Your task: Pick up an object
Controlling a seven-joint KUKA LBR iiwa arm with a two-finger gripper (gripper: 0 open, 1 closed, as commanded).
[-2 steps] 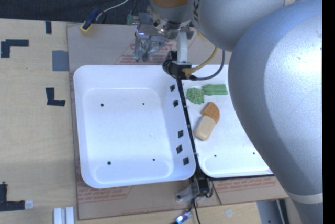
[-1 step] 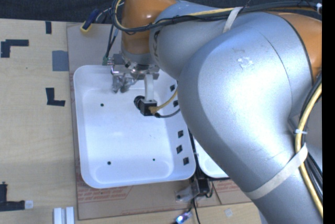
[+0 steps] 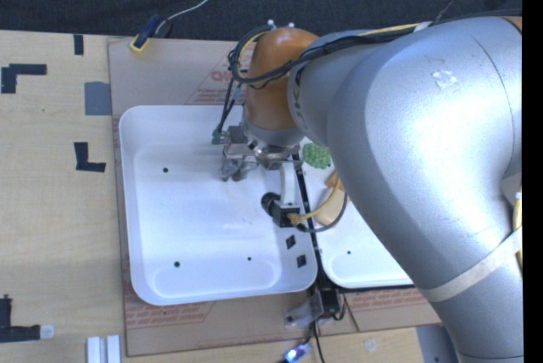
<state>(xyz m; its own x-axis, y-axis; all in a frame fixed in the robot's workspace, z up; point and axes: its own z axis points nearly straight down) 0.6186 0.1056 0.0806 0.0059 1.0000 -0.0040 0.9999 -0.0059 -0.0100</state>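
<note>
My gripper (image 3: 235, 165) hangs over the upper right part of the left white bin (image 3: 140, 183), low above its floor, below the orange wrist band. Nothing shows between it and the bin floor. A small green knobbly object (image 3: 316, 154) lies at the near-left corner of the right bin (image 3: 356, 272), just right of the wrist. A pale orange bit (image 3: 333, 181) peeks out under the arm below the green object; what it is cannot be told. The big grey arm hides most of the right bin.
The two bins' walls meet in a ridge (image 3: 307, 234) directly under the wrist. The bins rest on a cardboard sheet (image 3: 161, 73) on the wooden bench. A yellow and blue cable plug (image 3: 146, 32) lies at the back left.
</note>
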